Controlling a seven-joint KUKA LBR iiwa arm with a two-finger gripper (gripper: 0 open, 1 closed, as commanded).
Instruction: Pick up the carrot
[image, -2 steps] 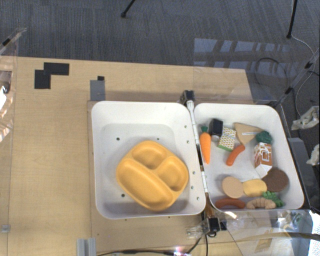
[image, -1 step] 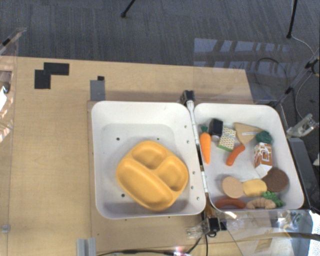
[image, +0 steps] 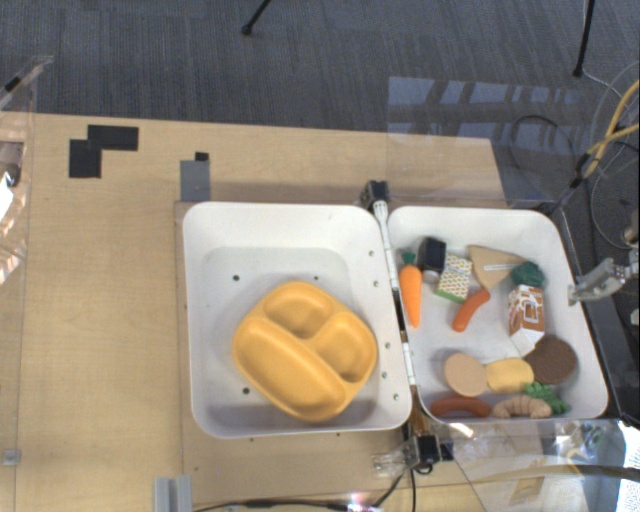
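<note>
The desk (image: 100, 300) carries two white bins side by side. The left bin (image: 215, 300) holds a yellow divided plate (image: 305, 350). The right bin (image: 570, 330) is crowded with what look like toy foods, and my carrot is in there.

The carrot (image: 410, 292) lies along the right bin's left wall, just beside the divider between the bins. Its green top points to the far side and its tip to the near side. A small black block (image: 432, 252) sits near its leafy end. A second orange piece (image: 470, 311) lies tilted a little to its right, apart from it. That one shows no green, so I take the one by the wall as mine.

I judge it to be light, stiff and smooth, probably plastic, so it may roll or slip out of a shallow pinch. I would close across the thick upper half of the body, below the leaves, where it is widest. The wall on one side leaves little room, so I would push it clear first.

A grey piece at the right rim (image: 598, 279) may be my pincer. I cannot tell whether it is released or clenched.
</note>
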